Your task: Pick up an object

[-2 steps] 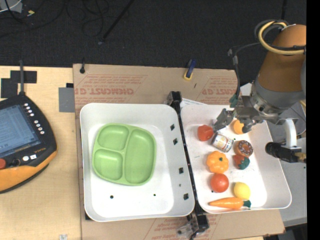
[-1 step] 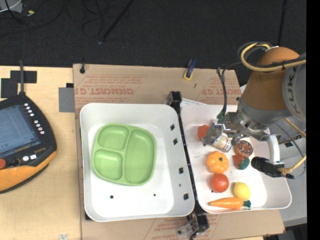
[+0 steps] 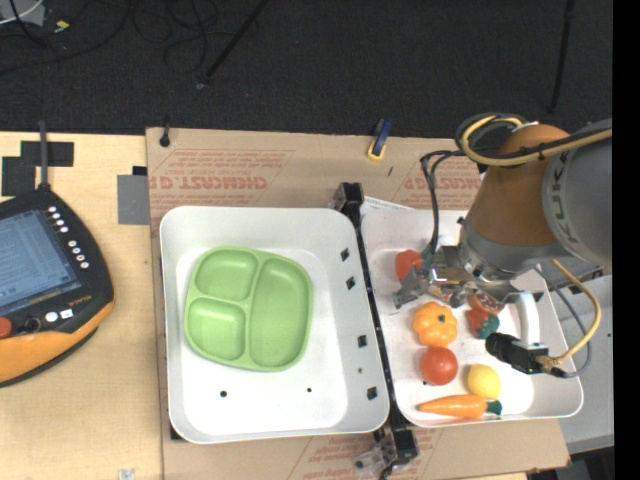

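My gripper (image 3: 437, 286) hangs low over the right bin (image 3: 560, 398), its metal fingers (image 3: 412, 290) reaching left between a red fruit (image 3: 406, 263) and a small orange pumpkin (image 3: 436, 324). Just under the pumpkin lies a red tomato (image 3: 438, 365). A yellow lemon (image 3: 483, 380) and an orange carrot (image 3: 456, 405) rest near the bin's front edge. Another red piece (image 3: 482, 315) sits partly hidden under the wrist. Nothing is seen held between the fingers.
The left bin (image 3: 185, 388) holds a green divided plate (image 3: 248, 308). A black divider (image 3: 362, 298) separates the bins. A teach pendant (image 3: 45, 278) lies on the bench at far left. Cables and a black object (image 3: 515, 353) trail from the wrist over the right bin.
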